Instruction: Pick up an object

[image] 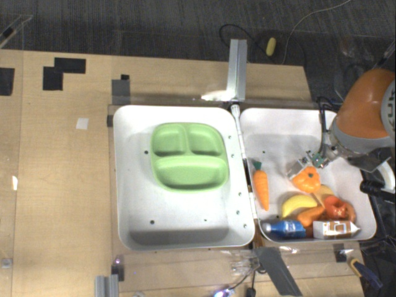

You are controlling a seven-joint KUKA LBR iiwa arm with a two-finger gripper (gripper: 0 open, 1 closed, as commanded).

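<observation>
No writing can be read on any item. The gripper hangs low in the right bin, and whether it is open or closed cannot be told. Directly beneath it lies one orange pepper. Just beyond that sit one banana, one tomato, one blue bottle and one white carton, packed closely together. One carrot lies well to its left. One green divided plate occupies the left bin.
</observation>
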